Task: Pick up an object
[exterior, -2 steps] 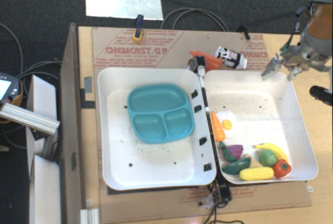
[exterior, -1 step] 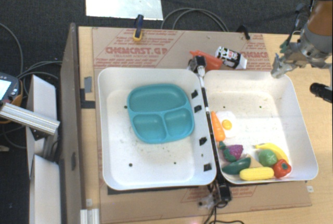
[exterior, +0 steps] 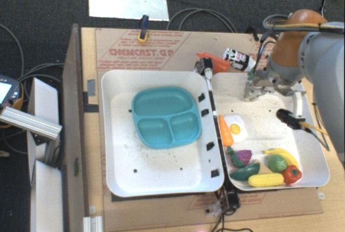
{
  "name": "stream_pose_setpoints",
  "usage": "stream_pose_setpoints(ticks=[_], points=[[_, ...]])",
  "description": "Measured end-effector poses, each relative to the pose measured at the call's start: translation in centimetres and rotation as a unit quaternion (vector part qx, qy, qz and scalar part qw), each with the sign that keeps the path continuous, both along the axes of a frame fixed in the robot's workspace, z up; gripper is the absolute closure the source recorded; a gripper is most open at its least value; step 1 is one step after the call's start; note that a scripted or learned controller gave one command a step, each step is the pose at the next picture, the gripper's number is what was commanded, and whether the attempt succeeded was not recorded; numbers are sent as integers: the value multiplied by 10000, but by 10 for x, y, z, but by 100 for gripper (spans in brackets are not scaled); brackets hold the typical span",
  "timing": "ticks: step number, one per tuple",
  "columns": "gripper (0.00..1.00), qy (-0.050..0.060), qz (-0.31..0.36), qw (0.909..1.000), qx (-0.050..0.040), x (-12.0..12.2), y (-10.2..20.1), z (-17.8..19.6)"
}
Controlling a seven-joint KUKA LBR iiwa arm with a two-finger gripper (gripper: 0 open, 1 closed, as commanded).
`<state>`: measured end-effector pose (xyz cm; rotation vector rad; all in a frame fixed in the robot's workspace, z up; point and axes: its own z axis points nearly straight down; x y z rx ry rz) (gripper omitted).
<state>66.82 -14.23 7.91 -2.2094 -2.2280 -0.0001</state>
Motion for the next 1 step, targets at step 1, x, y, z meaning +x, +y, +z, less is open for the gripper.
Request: stream_pose_setpoints(ticks=[1], points=[[100, -24, 1, 10000, -4, -42, 78, 109]])
